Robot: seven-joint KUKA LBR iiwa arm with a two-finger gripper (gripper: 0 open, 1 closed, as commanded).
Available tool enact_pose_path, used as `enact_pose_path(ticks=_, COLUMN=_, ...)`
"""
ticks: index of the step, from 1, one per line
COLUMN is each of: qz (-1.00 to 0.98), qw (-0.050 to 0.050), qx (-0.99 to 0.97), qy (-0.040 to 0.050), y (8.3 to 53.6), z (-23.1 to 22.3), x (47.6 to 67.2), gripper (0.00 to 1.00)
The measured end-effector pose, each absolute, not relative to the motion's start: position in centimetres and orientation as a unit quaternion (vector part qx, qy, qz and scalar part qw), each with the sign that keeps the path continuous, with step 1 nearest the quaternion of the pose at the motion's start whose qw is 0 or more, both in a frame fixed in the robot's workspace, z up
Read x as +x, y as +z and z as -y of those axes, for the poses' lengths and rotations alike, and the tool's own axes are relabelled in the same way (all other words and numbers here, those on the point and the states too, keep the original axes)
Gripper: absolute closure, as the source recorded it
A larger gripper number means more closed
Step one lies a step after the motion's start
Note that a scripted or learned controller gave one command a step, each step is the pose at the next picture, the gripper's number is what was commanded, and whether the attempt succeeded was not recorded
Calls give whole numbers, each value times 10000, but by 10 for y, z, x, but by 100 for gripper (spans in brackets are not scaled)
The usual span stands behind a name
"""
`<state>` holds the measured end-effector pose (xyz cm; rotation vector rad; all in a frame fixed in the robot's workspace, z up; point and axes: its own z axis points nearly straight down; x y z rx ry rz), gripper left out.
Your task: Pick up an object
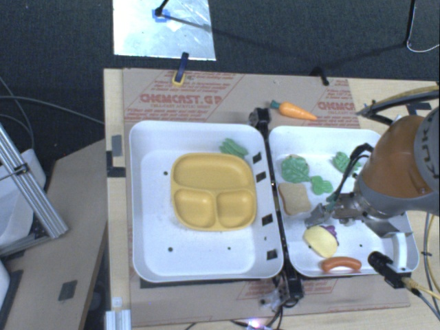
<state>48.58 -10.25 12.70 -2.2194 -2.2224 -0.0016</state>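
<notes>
On your left, the left bin holds a yellow divided tray, with a green leafy piece just beyond its far right corner. Across the divider, the right bin carries the candidates: a bread slice, green leafy pieces at its far side, a pale yellow-and-purple vegetable and a sausage along the near edge.

The gripper sits low just above that pale vegetable and right of the bread. You cannot tell from here how far its fingers are spread, and nothing shows between them.

This looks like the approach step: the descent is nearly made and no grasp is secured. The next move calls for centring over the vegetable before closing.

A carrot lies outside the bins on the cardboard sheet, which covers the bench; dark carpet lies beyond.
</notes>
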Motion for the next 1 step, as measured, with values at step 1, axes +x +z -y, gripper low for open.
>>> enact_pose_path(ticks=1, qz=7065, qw=-12, qx=-7077, qy=2, y=131, z=137, x=486, gripper=0)
